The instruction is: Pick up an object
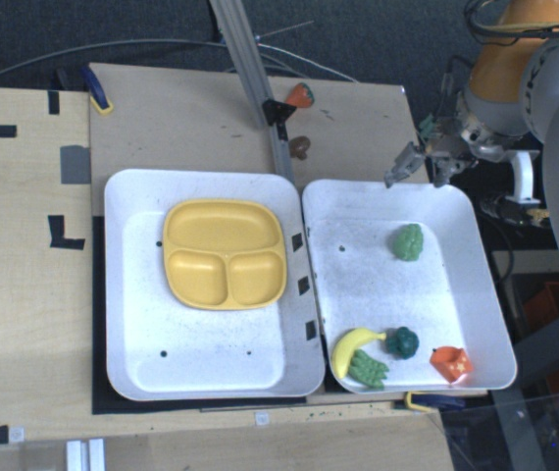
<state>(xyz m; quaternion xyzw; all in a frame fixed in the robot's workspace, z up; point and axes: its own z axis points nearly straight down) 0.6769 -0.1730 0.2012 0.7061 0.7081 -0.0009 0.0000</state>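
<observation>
The tool (419, 163) hangs at the far right corner of the right bin (476, 253), just above its back rim, at the end of the grey arm (515, 77) that reaches in from the right. Its two fingers look parted, with a gap between the tips and nothing between them.

Nearest to it in the right bin lies a pale green lump (408, 241), alone in the upper middle, well apart from the rest. Along the near wall of this bin sits a cluster: a yellow banana (348, 346) curving in the near left corner, a light green leafy piece (368, 369) touching it from below, and a dark green round piece (402, 341) just beside the banana's tip. An orange-red item (450, 362) rests near the near right corner, a little apart from that cluster.

The left bin (132, 292) holds a yellow divided plate (226, 253) with three sections, lying flat in its upper half.

Both bins sit side by side on the tabletop (162, 116), their inner rims touching. A grey metal bar (245, 57) slants across the tabletop behind them.
</observation>
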